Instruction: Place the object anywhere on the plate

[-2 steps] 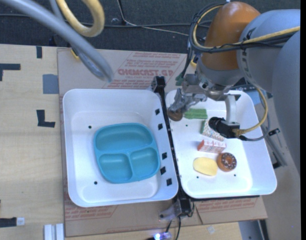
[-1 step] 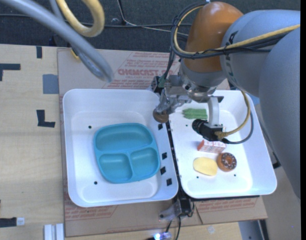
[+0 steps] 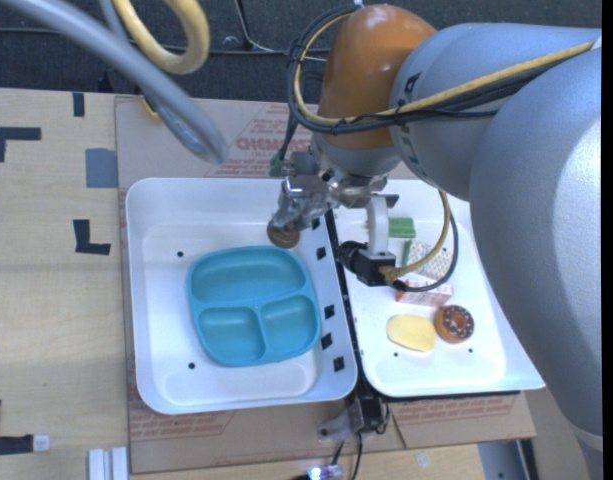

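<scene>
Blue plate [image 3: 253,303]; brown, perhaps sprinkled, doughnut [image 3: 454,323].

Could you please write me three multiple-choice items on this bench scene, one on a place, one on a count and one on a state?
1. Where does the blue plate lie?
A. in the left bin
B. in the right bin
C. on the cardboard

2. How many compartments does the plate have?
A. two
B. three
C. five

3. What lies on the plate?
A. the doughnut
B. the yellow piece
C. nothing

Key: 1 A, it sits inside the left bin. 2 B, one long section above two smaller ones. 3 C, the doughnut and yellow piece lie in the right bin, and the end effector is above the plate's far rim.
</scene>
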Controlling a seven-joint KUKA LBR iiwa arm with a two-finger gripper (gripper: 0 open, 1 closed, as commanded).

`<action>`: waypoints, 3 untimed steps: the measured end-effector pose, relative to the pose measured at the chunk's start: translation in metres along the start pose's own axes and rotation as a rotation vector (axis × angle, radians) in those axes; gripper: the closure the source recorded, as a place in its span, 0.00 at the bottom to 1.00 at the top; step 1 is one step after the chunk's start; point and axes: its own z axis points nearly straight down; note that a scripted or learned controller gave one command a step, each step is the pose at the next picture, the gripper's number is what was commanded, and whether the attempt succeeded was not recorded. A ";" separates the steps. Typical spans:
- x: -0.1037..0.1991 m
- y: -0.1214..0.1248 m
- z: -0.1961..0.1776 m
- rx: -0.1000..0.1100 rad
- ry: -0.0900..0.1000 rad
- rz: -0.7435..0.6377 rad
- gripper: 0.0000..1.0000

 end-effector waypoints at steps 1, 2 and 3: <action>0.040 -0.008 0.014 0.001 -0.001 0.003 1.00; 0.065 -0.009 0.013 0.001 0.000 0.003 1.00; 0.065 -0.010 0.014 0.001 0.000 0.002 0.00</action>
